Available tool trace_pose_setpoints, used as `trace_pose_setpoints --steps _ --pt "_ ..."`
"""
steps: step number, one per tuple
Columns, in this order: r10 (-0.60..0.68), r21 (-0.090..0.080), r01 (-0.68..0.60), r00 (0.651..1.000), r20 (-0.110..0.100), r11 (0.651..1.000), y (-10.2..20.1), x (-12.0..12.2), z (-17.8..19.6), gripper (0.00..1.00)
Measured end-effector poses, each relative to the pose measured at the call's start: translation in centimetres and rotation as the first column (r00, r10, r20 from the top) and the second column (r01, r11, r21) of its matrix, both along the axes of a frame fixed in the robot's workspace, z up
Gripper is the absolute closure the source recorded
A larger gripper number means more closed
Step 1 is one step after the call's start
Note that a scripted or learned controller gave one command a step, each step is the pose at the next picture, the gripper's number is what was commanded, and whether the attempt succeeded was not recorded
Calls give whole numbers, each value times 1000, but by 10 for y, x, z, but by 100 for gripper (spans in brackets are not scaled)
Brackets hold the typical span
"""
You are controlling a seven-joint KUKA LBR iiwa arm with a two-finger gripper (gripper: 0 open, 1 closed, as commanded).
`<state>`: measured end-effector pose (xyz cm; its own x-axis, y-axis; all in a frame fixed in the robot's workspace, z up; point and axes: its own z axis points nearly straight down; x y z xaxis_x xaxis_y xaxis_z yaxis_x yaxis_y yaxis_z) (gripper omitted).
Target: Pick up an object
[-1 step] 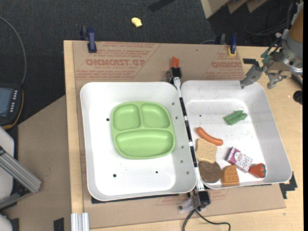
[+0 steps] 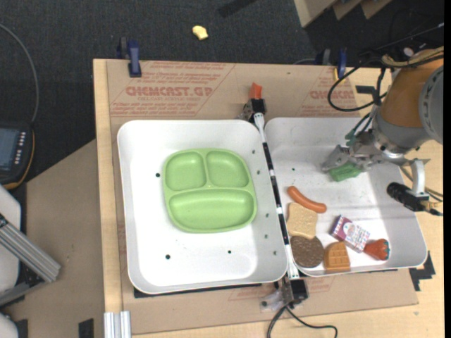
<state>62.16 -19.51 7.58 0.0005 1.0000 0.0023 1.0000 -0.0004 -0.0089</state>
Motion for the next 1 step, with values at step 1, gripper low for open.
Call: trace_pose_setpoints --steps 1 --pt "2 -5 -2 1000 14 1000 -1 4 20 100"
